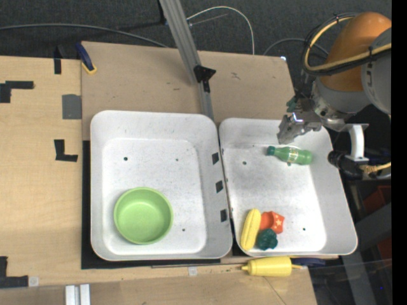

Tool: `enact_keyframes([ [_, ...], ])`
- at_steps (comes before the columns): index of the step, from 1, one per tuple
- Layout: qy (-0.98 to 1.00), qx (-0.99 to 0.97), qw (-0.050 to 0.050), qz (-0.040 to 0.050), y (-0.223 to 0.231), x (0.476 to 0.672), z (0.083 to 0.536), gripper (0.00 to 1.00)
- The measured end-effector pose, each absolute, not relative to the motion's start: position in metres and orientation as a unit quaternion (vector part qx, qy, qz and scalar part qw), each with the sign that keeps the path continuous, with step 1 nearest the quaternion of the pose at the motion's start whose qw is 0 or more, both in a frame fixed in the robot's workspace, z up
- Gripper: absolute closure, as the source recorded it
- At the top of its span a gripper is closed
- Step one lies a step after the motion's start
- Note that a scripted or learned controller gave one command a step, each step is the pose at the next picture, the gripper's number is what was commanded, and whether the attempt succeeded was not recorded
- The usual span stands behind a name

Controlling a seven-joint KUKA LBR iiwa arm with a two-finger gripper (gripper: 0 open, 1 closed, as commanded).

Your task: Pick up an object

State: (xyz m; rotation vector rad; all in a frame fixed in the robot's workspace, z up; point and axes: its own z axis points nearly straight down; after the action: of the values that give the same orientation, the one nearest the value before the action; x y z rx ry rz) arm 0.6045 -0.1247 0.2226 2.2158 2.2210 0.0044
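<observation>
A small green bottle (291, 155) lies on its side at the back of the right bin (331, 189). My gripper (290, 132) hangs just above and behind it, over the bin's back part, with nothing visibly between its fingers. At the bin's front lie a yellow corn-like piece (250, 227), an orange piece (272, 221) and a dark green piece (267, 239), bunched together. A green bowl (143, 215) sits at the front left of the left bin (191, 132).
A yellow bottle-shaped object (269, 267) lies on the bench just outside the right bin's front rim. A grey metal pole (184, 37) slants down to the gap between the bins. Cables run behind the bench.
</observation>
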Motion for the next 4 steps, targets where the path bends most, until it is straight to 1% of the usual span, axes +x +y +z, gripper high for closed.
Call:
enact_keyframes([
  [1, 0.708, 0.706, 0.001, 0.0007, -0.124, 0.605, 0.254, 1.00],
  [2, 0.709, 0.705, -0.001, 0.0000, -0.069, 0.604, 0.258, 1.00],
  [3, 0.709, 0.705, -0.001, -0.0006, -0.024, 0.607, 0.243, 1.00],
  [4, 0.710, 0.705, -0.001, 0.0002, 0.030, 0.620, 0.244, 1.00],
])
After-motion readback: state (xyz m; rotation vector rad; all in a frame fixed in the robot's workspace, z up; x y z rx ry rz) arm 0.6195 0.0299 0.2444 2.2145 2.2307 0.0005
